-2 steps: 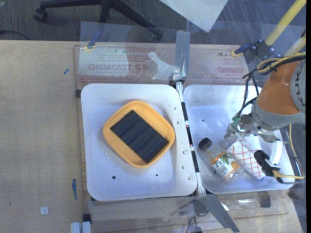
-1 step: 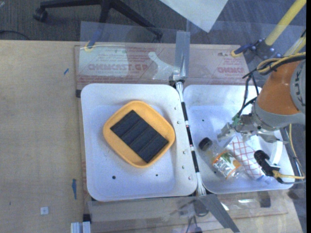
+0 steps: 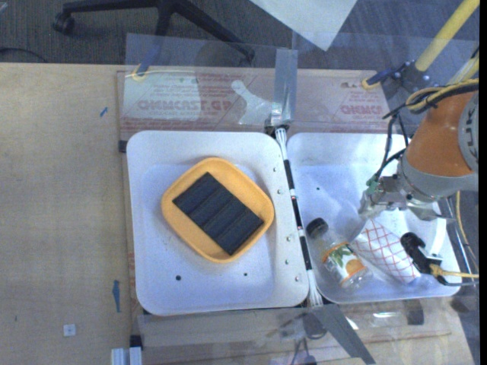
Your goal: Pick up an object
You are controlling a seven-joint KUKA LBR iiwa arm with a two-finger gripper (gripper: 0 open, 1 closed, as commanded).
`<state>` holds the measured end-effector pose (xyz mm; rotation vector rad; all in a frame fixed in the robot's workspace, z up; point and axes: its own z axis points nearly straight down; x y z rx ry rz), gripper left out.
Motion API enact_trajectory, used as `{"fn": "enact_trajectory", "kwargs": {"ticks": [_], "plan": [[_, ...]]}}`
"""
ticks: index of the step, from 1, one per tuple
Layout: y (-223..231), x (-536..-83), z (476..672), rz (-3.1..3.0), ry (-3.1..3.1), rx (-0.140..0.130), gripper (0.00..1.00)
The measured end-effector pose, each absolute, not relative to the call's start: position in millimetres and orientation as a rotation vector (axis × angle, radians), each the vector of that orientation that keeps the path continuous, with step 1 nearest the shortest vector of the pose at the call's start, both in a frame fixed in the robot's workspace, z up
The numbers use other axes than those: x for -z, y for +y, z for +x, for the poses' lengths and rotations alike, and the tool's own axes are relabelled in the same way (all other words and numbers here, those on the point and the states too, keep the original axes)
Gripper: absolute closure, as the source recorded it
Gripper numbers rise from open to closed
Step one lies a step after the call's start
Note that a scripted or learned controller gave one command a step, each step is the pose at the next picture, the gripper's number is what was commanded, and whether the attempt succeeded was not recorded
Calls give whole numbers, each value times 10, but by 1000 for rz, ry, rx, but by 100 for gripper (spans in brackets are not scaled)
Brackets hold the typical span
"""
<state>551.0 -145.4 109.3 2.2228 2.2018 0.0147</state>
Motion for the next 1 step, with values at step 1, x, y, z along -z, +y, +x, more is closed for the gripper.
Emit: {"fn": "enact_trajectory", "kwargs": {"ticks": [1], "plan": [[-1661, -898, 4893, 1977, 2430, -10, 100]]}}
